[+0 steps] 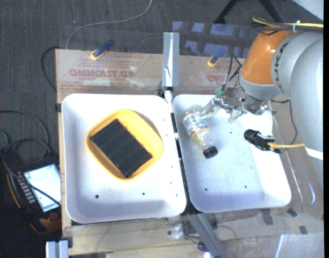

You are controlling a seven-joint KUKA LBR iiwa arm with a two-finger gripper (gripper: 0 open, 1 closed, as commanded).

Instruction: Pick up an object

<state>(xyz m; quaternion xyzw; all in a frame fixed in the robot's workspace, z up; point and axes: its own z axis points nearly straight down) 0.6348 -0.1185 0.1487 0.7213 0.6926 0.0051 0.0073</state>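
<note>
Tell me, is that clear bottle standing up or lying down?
Lying down: the bottle rests lengthwise in the right bin, black cap pointing sideways.

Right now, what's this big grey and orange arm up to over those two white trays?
A robot arm is trying to pick something up. Its gripper is low over the far end of the bin on the view's right, right beside the base of a clear plastic bottle that lies on its side there. Whether it has hold of the bottle cannot be seen. The other bin holds a yellow dish with a black ridged pad in it, untouched.
</note>
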